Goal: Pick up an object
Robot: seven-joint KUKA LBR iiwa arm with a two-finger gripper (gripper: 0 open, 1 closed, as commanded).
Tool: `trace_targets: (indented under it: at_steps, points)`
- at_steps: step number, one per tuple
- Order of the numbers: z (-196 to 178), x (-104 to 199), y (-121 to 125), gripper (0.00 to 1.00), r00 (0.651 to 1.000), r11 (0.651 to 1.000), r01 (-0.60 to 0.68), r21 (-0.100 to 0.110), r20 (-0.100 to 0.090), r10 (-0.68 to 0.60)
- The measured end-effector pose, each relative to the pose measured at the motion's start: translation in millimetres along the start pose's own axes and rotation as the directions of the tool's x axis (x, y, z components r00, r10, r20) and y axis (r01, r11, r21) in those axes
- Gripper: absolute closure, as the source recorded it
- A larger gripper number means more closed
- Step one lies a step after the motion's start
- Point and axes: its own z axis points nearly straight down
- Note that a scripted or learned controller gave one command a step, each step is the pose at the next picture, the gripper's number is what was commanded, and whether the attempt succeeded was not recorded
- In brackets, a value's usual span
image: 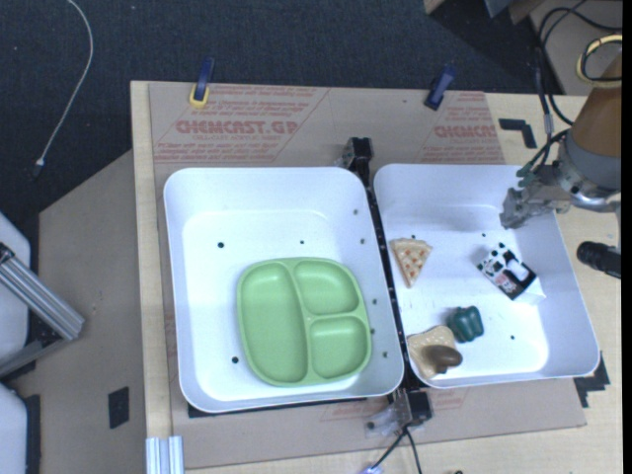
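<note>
I see the gripper [520, 208] over the far right part of the right bin [434, 188], with the arm [597, 136] reaching in from the right. It is above bare bin floor. I cannot tell how the jaws are set; nothing is visibly held.

Candidate objects, all in the right bin:
- The black-and-white block [507, 271], nearest the gripper, toward the near side of it.
- The pizza slice [411, 259], near the left wall.
- The green pepper [465, 323], close beside the tan shoe [434, 351] at the near edge.

The left bin [197, 265] holds a green divided plate [301, 319].

Recommended procedure, in my judgement:
1. Select the black-and-white block. It stands apart from the other objects, so there is room on both sides of it.
2. Centre the gripper over the block before descending.
3. Align the closing direction across the block's narrower side.
4. Descend until the tips straddle the block, then close.
5. Lift straight up and confirm the block is held.

Caution: the pepper and shoe lie so close together that a grasp there may nudge both.
</note>
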Motion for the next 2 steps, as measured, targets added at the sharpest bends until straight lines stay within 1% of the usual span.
trace_targets:
  at_steps: [1, 2]
  points:
    - [-52, -1, 2, 1.00, 1.000, 1.000, 0.002, -0.002, 0.001, -0.002]
    - [-45, 48, 7, 1.00, 1.000, 1.000, 0.006, 0.007, -0.004, -0.006]
